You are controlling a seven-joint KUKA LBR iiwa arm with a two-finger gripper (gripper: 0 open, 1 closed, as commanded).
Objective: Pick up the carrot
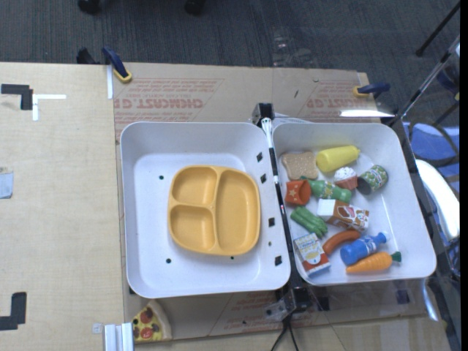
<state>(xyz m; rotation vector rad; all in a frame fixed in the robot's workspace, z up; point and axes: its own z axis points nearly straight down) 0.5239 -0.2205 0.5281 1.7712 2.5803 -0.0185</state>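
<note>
The carrot [371, 262] lies in the lower right corner of the right bin [409, 196], orange body pointing left, green top toward the bin's right wall. It rests close to the near wall, with a blue bottle [362, 247] touching or just beside it on the upper side and a sausage [341, 240] a little further to the upper left. A small juice carton [310, 251] sits to its left, apart from it. The rest of the toy food — bread [300, 165], a yellow piece [337, 156], green vegetables — crowds the upper and middle parts of that bin. The left bin [139, 210] holds a yellow divided plate [215, 210].

How the fingers stand I cannot tell, and nothing is seen grasped. By my judgement the task stands at its very beginning — the approach is not yet made. The next move calls for a descent over the lower right corner of the right bin, with the fingers set across the carrot's narrow width. The bottle pressed alongside and the near wall leave little room, so a misplaced close could catch the bottle instead.
</note>
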